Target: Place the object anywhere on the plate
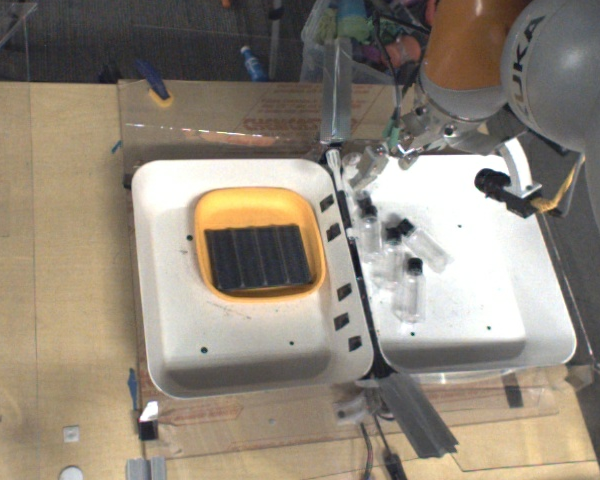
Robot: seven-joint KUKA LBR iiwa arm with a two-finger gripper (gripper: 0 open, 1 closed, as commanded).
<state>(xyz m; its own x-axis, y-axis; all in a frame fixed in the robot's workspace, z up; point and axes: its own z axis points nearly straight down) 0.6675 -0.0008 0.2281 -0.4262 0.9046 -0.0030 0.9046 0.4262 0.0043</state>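
The left bin (180,353) carries the yellow plate (258,203), set roughly in its middle, and a dark ribbed rectangular object (258,257) already lies flat across the plate's floor, well inside the rim on every side. Judged from that, the placing looks done, since anywhere on the plate counts and the object sits squarely within it. To the plate's right runs the raised divider (342,258) between the bins, and just past it, in the right bin (500,318), lie several small clear bottles with black caps (405,263), clustered near the divider and well apart from the plate. Farther right and above, the arm (500,38) hangs over the right bin's upper edge, and its gripper (380,158) sits near the top of the divider, up and to the right of the plate. The gripper's state is too cluttered and small to read. Nothing can be seen held at it, and it is apart from the ribbed object.
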